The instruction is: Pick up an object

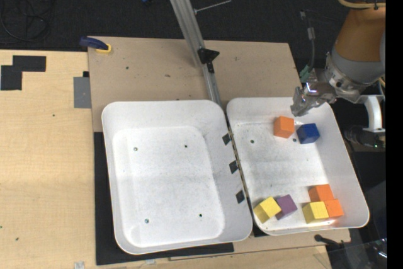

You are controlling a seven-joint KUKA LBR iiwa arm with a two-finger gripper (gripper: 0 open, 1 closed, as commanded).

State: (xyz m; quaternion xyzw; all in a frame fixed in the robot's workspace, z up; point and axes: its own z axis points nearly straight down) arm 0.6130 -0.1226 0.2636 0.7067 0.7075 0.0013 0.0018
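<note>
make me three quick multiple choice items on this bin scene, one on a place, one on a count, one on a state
1. Where is the blue cube?
A. in the left bin
B. in the right bin, beside the orange cube
C. on the wooden bench

2. How many cubes lie in the right bin?
A. four
B. six
C. nine

3. How does the gripper stand?
A. above the far end of the right bin, near the orange cube
B. low over the left bin
C. over the yellow cubes at the near end

Answers: 1 B, the blue one sits right of the orange one. 2 B, two far, four near. 3 A, it hangs just above the far pair.
</note>
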